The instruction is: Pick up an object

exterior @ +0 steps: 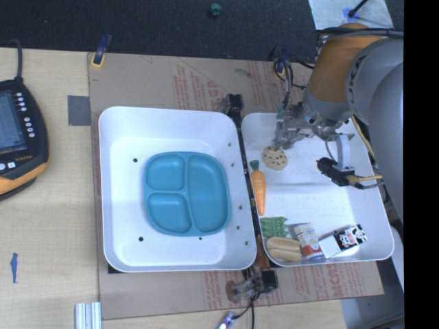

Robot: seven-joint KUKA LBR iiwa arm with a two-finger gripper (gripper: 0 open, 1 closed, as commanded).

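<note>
In the right bin [322,190] a round tan cookie with dark chips [275,158] lies near the back left corner. My gripper [283,140] hangs just above and behind the cookie, pointing down at it; nothing shows between its fingers. An orange carrot [258,191] lies along the bin's left wall. Along the front of the bin sit a green item [273,225], a tan bread roll [283,248], a small can [307,240] and a black-and-white carton [347,240].
The left bin [120,238] holds a blue divided plate [186,192]. A black handheld pendant [17,136] rests on the bench at far left. A black clip-like part [336,173] of the arm's cabling hangs over the right bin's right side.
</note>
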